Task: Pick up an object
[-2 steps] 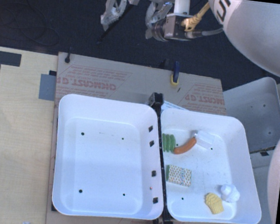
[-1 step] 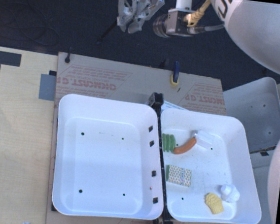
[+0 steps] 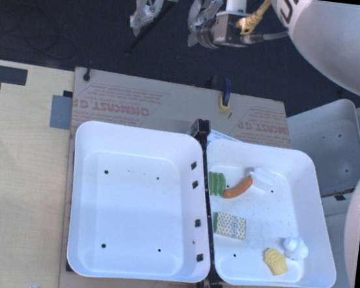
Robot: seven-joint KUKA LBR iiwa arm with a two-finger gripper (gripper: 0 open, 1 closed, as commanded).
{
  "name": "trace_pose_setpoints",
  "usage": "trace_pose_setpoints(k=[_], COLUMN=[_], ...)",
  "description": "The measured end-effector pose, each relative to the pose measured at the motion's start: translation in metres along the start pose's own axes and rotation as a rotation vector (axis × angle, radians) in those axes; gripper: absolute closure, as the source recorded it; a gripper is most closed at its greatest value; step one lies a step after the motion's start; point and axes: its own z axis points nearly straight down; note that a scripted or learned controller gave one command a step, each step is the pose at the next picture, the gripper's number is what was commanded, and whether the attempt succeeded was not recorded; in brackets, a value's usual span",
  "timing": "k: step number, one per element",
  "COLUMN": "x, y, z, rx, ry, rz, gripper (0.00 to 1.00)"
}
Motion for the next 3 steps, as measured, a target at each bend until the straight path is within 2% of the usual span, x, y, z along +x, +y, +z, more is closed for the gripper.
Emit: trace_pose_setpoints(k=[1, 2, 3], x=[0.0019, 0.002, 0.004], y=[-0.0003, -0.0004, -0.0007], z=[-0.0094, -0.009, -0.0183], rx=[0.0, 0.001, 0.0], ry=[0.0, -0.001, -0.001], rz=[-0.005, -0.005, -0.01], gripper=[1.0, 0.0, 1.0])
